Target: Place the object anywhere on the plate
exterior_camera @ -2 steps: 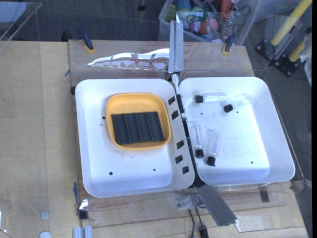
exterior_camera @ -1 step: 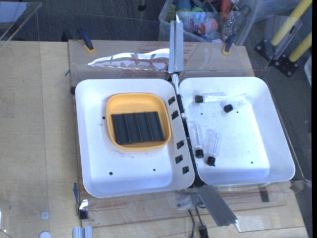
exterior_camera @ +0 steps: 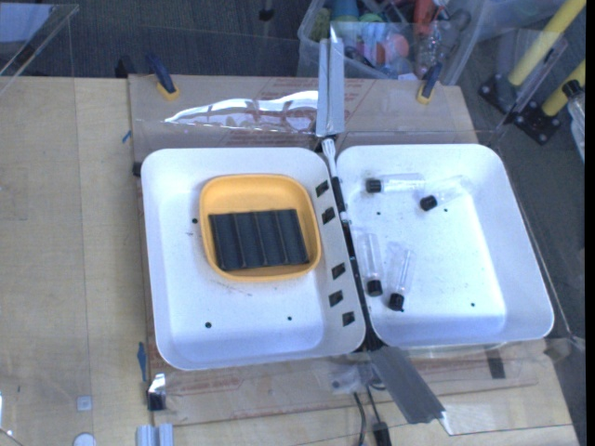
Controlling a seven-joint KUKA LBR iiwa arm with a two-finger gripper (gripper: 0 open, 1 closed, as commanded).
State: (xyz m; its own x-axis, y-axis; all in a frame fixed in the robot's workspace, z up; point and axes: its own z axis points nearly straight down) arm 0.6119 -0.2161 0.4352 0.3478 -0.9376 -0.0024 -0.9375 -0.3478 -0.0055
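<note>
A: Looking down on a pale wooden desk [exterior_camera: 65,249], with dark carpet running behind it. Seeing two shallow white bins sitting side by side, touching along the middle.

B: Noticing a clear tub of colourful odds and ends [exterior_camera: 390,17] standing on the floor beyond the far edge, and a yellow pole [exterior_camera: 548,35] leaning at the top right corner.

A: Turning to the left bin [exterior_camera: 167,277]. Finding a yellow plate [exterior_camera: 216,198] lying in its middle, square-ish with rounded corners.

B: And spotting the dark ribbed block [exterior_camera: 258,240] lying flat on that plate, filling most of its floor, edging close to the near rim.

A: Agreeing. Reading it as fully inside the plate, not hanging over onto the white bin.

B: Moving to the right bin [exterior_camera: 483,277]. Counting a few clear tubes with black caps: one long tube [exterior_camera: 395,184] lying near the far wall, a loose black cap [exterior_camera: 428,203] just beside it, and two more tubes [exterior_camera: 372,258] lying close to the dividing edge.

A: Also picking out a row of small black clips [exterior_camera: 330,216] running along the seam between the bins, and blue clamps [exterior_camera: 163,77] sitting at the far corners of the board.

B: Asking about the claw: open, closed, gripping anything?

A: Not being able to tell from this view.
</note>
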